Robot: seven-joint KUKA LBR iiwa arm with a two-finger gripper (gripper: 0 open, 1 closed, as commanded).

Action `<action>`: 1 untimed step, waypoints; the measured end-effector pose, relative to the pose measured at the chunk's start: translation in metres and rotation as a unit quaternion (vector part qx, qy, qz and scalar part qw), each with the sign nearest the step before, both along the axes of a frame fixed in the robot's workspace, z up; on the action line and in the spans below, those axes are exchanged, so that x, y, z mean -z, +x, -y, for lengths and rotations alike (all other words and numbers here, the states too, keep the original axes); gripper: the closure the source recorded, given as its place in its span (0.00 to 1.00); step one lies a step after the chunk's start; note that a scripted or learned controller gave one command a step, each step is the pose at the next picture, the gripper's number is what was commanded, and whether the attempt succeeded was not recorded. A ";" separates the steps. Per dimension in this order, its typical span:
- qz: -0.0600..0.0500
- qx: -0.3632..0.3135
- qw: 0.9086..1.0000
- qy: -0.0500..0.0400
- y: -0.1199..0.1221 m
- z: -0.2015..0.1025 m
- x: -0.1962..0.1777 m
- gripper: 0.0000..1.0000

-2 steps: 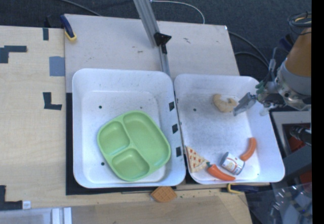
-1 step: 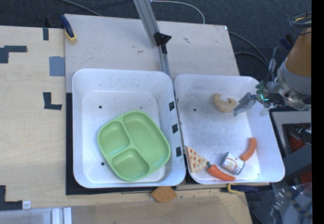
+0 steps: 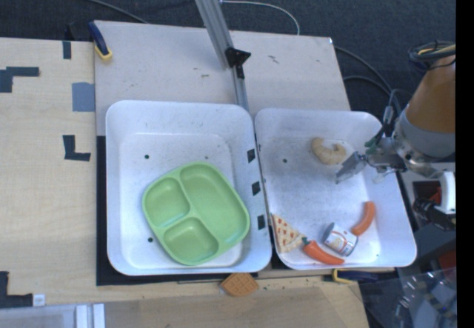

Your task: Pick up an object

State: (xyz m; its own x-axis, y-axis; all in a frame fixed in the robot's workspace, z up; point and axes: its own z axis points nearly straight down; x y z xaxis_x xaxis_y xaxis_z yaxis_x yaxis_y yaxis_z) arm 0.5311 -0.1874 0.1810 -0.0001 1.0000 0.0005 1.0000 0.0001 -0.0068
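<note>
One bread roll (image 3: 329, 149) lies just beside gripper (image 3: 349, 168); finger state can't be told; approach should be centred w/ care.

Legible text, labels, numbers: none.
Label on small can (image 3: 340, 239) in right bin (image 3: 296, 193) too blurred to read.

Bright, even light; soft, perhaps slightly blurred.

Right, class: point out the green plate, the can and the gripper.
Green plate (image 3: 195, 212), camera view: the ridge between its compartments.
Can (image 3: 340, 240), camera view: its side.
Gripper (image 3: 348, 169), camera view: between its fingertips.
</note>
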 end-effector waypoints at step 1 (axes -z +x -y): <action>0.000 0.000 1.000 0.000 -0.009 0.005 0.050 0.00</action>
